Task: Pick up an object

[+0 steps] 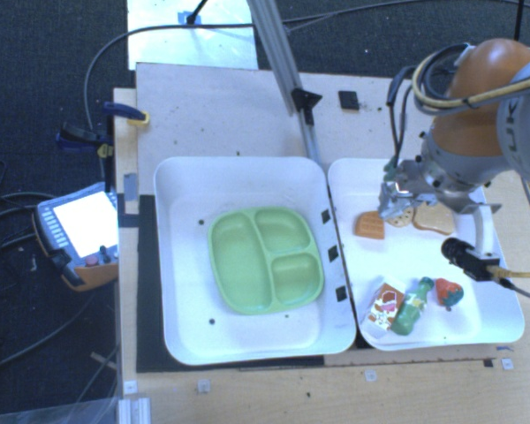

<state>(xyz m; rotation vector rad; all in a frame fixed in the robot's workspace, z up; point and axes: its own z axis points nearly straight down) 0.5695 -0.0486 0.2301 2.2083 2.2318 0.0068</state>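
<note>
While the green tray lies in full view in the left bin, the arm hides part of the right bin; the gripper hangs centre-right over a cracker and half-covered toast; bottle lower right.

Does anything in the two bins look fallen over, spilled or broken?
Only the green bottle in the right bin lies on its side against a small carton. No spill or damage shows.
</note>
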